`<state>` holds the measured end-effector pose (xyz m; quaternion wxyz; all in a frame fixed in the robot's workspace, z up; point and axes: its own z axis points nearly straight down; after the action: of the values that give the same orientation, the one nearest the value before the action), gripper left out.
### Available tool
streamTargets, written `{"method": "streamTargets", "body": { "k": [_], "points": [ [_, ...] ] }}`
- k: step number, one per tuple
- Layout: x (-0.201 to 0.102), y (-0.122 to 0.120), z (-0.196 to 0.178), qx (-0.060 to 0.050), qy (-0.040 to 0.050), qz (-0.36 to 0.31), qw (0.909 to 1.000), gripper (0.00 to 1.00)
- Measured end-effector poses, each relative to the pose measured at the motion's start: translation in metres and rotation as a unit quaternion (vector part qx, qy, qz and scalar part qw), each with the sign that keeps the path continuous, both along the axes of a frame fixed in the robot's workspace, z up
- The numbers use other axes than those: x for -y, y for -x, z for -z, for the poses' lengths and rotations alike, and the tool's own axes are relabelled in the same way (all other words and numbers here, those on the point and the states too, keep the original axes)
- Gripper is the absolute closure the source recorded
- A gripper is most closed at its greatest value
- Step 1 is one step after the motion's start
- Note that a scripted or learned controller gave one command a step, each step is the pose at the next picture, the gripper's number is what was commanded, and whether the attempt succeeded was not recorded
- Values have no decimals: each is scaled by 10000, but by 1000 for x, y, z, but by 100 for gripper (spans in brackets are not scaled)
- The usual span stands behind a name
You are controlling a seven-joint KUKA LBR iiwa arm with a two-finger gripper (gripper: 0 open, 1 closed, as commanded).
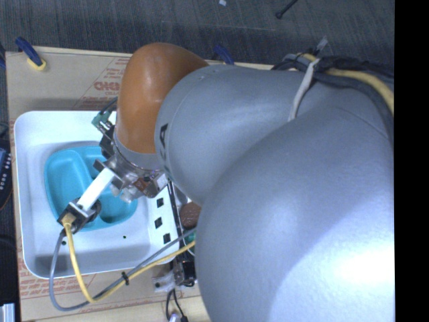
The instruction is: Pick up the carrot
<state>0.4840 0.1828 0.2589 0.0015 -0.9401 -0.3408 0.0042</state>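
Observation:
My arm's orange band [151, 92] and grey bulk cover most of the view. Below the band, the gripper [132, 185] hangs low over the right part of the left white bin [30, 180], at the right edge of a blue dish [67, 173]. The wrist hides what lies under the gripper. A small brownish object [191, 213] and a bit of green [190, 235] peek out from beneath the arm near the divider between the bins.
A white bracket with a black end [84, 205] sticks out left from the wrist over the blue dish. Yellow and grey cables [77, 274] loop down across the bin's front rim. The arm hides the right bin.

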Motion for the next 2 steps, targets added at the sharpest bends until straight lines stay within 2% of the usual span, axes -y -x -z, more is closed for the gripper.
{"method": "streamTargets", "body": {
  "k": [1, 2],
  "points": [
    [-25, -77, -165, 45, 3, 853, 9963, 100],
    [-35, -45, -70, -2, 48, 1973, 9803, 100]
  ]
}}
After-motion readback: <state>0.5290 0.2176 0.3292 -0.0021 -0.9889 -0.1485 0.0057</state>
